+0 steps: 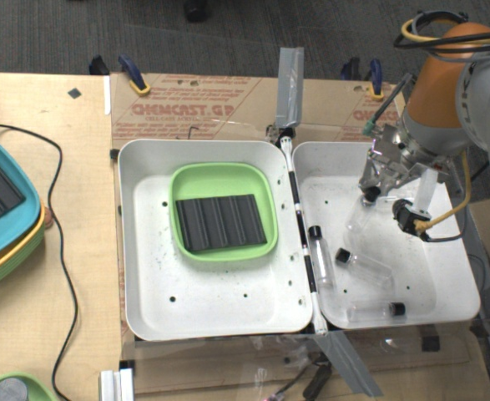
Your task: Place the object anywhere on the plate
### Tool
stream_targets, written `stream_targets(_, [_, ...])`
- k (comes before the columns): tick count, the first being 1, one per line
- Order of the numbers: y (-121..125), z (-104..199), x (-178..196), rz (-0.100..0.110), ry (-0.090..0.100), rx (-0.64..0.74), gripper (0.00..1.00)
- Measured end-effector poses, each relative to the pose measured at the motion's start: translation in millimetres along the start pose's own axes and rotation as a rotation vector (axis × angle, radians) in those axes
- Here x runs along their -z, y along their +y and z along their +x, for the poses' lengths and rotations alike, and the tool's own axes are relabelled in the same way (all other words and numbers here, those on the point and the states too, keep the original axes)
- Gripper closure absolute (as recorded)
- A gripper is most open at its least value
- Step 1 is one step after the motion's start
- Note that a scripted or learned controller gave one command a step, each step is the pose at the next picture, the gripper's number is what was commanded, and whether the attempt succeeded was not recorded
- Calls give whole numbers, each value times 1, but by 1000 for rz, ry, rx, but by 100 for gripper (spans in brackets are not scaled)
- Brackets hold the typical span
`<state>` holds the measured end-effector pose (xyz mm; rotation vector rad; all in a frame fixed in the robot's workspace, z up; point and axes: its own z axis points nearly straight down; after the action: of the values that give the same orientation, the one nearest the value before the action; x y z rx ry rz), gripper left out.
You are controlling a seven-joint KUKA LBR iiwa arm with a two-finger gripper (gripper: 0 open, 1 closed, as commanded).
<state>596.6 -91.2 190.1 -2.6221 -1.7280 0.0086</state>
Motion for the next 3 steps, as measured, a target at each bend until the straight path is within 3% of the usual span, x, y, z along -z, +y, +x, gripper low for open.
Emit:
stream_targets(1, [0,0,0,0,0,-1,0])
stream_targets(2, [-17,-13,55,-1,1,-237,0])
stream_targets(3, [-10,-56,86,0,0,-515,0])
